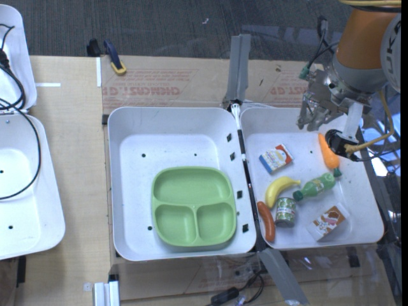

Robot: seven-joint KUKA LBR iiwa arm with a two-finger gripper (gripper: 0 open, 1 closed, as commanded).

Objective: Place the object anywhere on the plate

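A green divided plate point(193, 206) lies in the left white bin point(127, 139). The right bin point(363, 228) holds a banana point(280, 189), a red sausage point(266, 221), a small can point(285, 211), a green bottle point(315, 187), a carrot point(329, 152), a blue-and-white carton point(275, 159) and a white-and-red packet point(328, 222). My gripper point(313, 119) hangs over the right bin's far edge, above and left of the carrot, with nothing seen between its fingers.
A grey divider post point(239, 69) stands between the bins at the back. A blue-and-yellow clamp point(115, 58) lies on the bench at the far left. Cables and the orange-banded arm point(370, 37) crowd the right side.
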